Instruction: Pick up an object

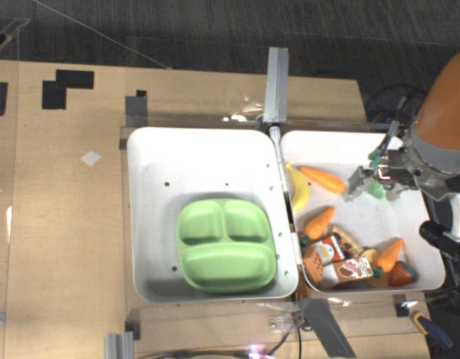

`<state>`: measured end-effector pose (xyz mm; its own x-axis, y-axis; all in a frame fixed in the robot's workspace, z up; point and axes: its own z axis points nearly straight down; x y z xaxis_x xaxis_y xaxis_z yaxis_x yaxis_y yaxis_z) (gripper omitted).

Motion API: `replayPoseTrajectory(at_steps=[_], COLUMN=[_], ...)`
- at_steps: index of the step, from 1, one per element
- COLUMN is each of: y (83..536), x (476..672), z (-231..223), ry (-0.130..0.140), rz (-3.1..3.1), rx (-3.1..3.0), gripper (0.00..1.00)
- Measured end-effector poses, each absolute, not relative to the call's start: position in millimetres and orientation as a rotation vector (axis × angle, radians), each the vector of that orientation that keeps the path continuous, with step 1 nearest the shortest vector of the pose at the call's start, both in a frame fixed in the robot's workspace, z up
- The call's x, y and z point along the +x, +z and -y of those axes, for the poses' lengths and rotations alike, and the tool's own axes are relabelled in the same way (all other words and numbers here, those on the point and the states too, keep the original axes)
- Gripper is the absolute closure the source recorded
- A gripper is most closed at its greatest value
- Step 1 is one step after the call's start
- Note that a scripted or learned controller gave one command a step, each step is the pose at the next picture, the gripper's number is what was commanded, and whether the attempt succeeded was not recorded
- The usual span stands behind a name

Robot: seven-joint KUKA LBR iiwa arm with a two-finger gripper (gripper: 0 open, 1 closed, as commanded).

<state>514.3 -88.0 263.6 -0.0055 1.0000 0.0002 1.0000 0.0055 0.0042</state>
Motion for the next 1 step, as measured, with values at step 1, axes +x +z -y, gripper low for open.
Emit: replayPoseTrajectory(at_steps=[1], y=[292.6], x=[514.7], z=[94.9], ry=[0.007], rz=[-2.004], rx=[2.415], gripper=[0.0])
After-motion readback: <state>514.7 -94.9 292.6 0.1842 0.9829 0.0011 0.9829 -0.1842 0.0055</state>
